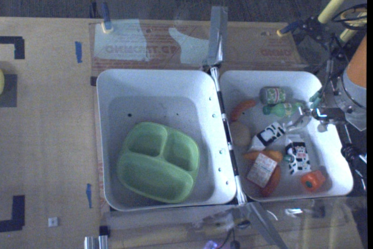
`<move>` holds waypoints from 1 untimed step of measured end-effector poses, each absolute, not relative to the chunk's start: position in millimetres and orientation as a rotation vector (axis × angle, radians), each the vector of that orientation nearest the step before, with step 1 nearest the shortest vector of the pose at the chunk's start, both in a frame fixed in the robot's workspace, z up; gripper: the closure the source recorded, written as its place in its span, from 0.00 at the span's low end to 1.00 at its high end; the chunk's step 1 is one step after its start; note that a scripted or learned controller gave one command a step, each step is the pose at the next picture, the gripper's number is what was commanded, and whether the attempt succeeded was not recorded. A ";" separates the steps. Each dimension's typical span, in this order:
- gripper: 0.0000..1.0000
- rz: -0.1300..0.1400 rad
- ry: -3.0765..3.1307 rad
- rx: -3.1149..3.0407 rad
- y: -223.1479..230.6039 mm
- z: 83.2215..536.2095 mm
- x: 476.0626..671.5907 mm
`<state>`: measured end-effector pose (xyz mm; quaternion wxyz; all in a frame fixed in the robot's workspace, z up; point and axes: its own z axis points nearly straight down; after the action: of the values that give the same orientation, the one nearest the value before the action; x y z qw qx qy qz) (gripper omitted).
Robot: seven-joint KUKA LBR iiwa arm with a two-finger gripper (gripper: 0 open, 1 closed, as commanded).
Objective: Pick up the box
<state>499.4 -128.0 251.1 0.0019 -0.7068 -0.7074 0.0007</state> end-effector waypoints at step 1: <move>0.00 0.001 -2.339 -2.094 -127.5 249.9 482.4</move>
<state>482.4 -127.5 249.9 0.0012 -0.6670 -0.7450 0.0002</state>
